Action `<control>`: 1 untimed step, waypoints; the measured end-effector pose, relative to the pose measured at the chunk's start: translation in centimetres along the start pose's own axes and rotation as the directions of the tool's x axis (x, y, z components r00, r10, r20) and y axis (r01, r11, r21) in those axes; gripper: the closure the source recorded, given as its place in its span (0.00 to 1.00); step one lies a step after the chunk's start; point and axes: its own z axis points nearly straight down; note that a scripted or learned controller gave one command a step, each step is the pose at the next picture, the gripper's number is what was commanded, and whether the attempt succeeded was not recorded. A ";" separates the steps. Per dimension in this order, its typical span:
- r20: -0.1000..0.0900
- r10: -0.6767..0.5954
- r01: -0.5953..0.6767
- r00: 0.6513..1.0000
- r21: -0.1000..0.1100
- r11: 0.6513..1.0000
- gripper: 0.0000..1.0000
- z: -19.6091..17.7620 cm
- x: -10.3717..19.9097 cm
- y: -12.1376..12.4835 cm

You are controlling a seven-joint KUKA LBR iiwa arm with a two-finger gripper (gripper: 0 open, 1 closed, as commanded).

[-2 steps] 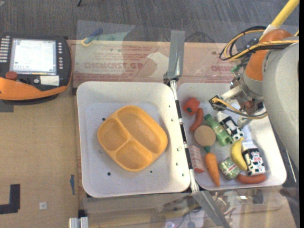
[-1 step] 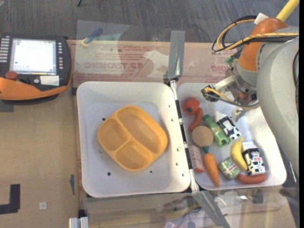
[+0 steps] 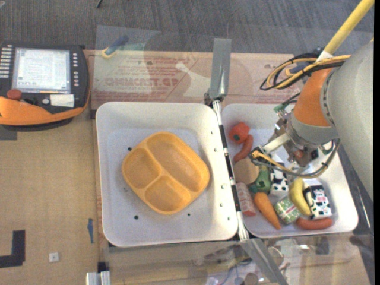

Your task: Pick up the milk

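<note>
Tool (image 3: 289,159): low over the right bin (image 3: 347,215), among cables; whether it is released or clenched, I cannot tell.
Milk: two small cow-patterned cartons, one (image 3: 279,184) just below the tool, another (image 3: 319,202) nearer the bin's lower right, beside the banana (image 3: 300,197).
Neighbours: carrot (image 3: 267,210), green packet (image 3: 287,210), tomato (image 3: 240,130) and a red sausage (image 3: 314,222) crowd the cartons.
Left bin (image 3: 107,159): holds an orange divided tray (image 3: 165,172).
Risk: tight packing, in my judgement, may make the grasp catch the banana or nudge a carton aside.
Cause: little free room around either carton.
</note>
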 end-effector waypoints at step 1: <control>-0.001 0.003 -0.003 1.000 -0.001 1.000 1.00 -1.0 0.0 0.1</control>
